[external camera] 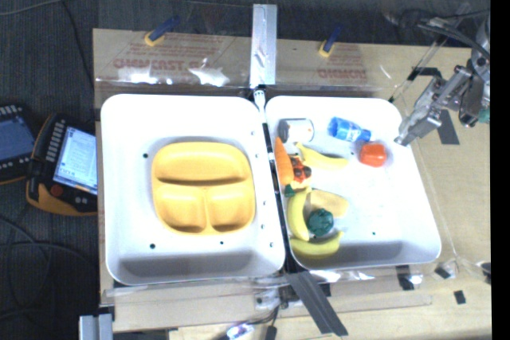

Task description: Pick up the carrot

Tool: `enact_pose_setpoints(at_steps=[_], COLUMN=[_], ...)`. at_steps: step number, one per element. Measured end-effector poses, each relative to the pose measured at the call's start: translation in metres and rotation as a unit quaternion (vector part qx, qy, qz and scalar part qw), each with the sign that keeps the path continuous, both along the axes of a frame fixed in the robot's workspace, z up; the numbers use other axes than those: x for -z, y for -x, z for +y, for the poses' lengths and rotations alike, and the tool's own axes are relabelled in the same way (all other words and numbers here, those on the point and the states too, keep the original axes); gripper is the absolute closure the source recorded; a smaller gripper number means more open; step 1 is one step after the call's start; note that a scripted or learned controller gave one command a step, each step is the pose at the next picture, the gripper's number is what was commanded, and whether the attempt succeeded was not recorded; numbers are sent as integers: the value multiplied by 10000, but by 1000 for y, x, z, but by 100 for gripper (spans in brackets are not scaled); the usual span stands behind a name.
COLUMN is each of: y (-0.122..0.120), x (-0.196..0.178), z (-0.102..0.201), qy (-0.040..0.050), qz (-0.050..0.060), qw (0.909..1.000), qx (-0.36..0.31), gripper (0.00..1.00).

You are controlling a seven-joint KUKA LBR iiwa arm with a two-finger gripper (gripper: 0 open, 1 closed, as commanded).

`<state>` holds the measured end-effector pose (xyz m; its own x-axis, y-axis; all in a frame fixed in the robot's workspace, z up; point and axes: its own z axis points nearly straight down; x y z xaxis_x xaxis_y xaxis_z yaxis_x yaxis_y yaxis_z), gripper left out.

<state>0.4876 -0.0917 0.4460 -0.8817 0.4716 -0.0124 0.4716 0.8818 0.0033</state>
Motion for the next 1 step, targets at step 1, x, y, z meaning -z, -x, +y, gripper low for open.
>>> enact_pose_setpoints(at_steps=[1], y=[0], x=[0], z=[0], qy=[-1], qz=[0], qw=[10000], qx=[-1], gripper=[0])
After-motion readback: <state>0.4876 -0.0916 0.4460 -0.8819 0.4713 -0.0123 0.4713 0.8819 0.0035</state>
